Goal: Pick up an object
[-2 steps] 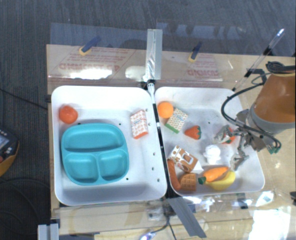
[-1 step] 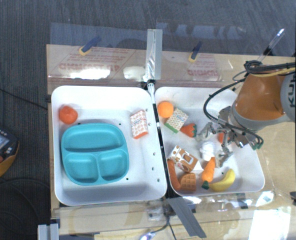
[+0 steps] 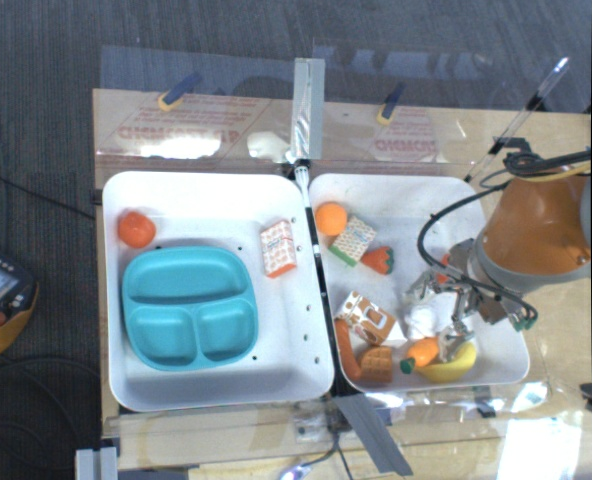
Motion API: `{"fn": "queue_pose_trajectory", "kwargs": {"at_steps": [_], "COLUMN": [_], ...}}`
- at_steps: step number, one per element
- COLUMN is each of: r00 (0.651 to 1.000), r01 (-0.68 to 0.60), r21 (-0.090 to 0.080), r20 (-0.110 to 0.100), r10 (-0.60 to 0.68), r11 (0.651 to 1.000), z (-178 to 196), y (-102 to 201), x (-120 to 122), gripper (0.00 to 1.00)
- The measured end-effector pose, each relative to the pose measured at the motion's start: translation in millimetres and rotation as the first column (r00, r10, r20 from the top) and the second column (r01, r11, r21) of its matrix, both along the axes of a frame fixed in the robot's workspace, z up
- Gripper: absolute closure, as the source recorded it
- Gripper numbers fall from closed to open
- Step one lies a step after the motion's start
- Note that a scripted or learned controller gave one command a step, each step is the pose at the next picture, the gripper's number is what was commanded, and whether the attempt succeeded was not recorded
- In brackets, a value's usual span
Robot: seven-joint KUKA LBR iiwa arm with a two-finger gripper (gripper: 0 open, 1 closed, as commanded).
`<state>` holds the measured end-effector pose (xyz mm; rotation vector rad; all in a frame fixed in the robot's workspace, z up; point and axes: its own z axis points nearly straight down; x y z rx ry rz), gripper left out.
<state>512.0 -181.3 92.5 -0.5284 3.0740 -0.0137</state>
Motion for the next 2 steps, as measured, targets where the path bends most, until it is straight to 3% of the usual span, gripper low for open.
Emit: {"fn": "queue_pose_trajectory", "kwargs": {"at_steps": [1,2], "r00": [0.999,1.000], "r01": [-0.052,0.024], "r21": [0.000,0.005], "r20": [-0.007,-0.009], "r10": [0.052,-0.024], "r11": [0.999,1.000], "z": [-2,-2], "y": [24,84], "x": [77,97], "gripper": [0.00,0.00]}}
